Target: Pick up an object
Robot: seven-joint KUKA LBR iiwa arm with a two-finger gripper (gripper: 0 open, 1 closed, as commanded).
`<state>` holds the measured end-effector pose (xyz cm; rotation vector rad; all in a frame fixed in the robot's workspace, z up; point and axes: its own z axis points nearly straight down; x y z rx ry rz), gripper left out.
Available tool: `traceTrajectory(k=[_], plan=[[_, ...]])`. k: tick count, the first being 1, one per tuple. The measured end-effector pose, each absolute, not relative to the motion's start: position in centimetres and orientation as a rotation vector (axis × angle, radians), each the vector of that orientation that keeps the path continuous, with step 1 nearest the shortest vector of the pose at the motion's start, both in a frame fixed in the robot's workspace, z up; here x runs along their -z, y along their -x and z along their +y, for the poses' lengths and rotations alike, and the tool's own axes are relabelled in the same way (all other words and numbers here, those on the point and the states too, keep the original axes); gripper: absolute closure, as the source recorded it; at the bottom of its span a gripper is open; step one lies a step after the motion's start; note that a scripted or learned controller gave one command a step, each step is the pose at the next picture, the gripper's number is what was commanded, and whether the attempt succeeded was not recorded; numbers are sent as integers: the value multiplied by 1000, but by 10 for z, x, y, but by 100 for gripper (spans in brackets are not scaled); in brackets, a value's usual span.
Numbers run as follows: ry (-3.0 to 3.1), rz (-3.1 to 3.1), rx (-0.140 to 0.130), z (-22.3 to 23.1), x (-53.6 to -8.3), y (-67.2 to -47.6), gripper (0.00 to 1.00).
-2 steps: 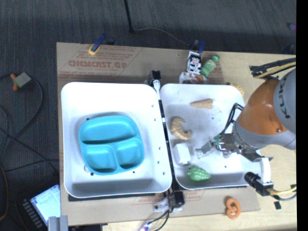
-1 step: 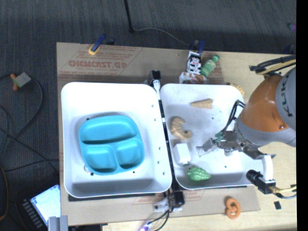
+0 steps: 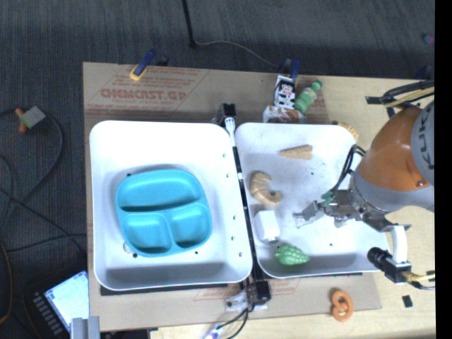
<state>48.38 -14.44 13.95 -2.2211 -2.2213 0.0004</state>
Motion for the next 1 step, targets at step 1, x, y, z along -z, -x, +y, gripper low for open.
traceTrajectory(k=[1], plan=[[2220, -2222, 0, -131, -156, -484, 0]])
